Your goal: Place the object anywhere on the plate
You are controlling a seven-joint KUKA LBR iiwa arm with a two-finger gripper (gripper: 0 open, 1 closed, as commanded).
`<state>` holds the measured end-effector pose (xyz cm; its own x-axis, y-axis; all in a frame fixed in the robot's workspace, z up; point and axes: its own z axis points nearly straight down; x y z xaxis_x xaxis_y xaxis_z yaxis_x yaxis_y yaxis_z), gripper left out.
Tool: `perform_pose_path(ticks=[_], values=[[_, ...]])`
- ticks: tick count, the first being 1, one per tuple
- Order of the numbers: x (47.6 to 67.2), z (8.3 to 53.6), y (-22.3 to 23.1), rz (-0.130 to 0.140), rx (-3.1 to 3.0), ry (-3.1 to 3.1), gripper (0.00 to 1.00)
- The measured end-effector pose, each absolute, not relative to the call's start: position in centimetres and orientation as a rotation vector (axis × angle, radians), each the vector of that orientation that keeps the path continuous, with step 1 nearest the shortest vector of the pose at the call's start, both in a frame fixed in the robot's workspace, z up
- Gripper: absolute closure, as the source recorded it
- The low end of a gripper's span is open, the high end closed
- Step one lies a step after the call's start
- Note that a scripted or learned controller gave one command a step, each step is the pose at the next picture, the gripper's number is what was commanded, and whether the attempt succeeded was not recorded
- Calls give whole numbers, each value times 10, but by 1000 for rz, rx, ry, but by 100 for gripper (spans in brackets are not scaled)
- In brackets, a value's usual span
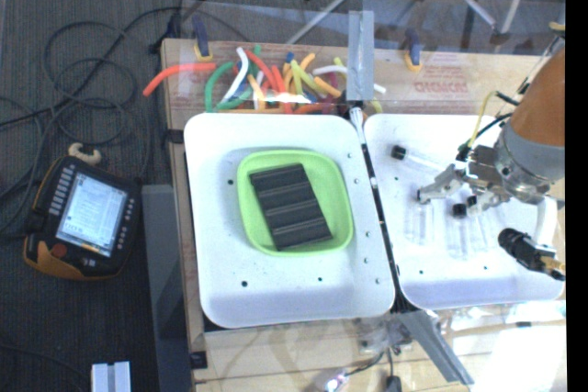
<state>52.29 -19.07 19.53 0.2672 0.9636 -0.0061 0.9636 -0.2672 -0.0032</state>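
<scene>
The arm [542, 119] is seen at the right, with the tool [459, 188] lowered over the right bin [432, 280]. Whether the tool is apart or together cannot be told, and nothing can be seen clamped in it. Thin cables are seen running along the wrist just above the tool.

The object [290, 207], a dark ridged block, is found well to the left of the tool, in the left bin [220, 280]. It is already laid on the green plate [253, 229], flat and slightly turned, and it is kept inside the plate's rim. The plate is set near the middle of that bin.

Just beside the tool, on the floor of the right bin, faint clear pieces are seen, too washed out to be named. A small black piece [399, 151] is seen up and to the left of the tool, and a black part with a yellow end [525, 251] is seen below and to the right of it, near the bin's lower edge.

Far to the upper left of the tool, coloured tubes [266, 80] are heaped on the counter [441, 69] behind the left bin. A pendant [84, 214] with a lit screen is laid on the floor, well beyond the left bin.
</scene>
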Motion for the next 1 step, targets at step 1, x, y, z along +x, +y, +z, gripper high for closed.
perform_pose_path(ticks=[1], values=[[523, 195, -191, -11, 2499, 1901, 0]])
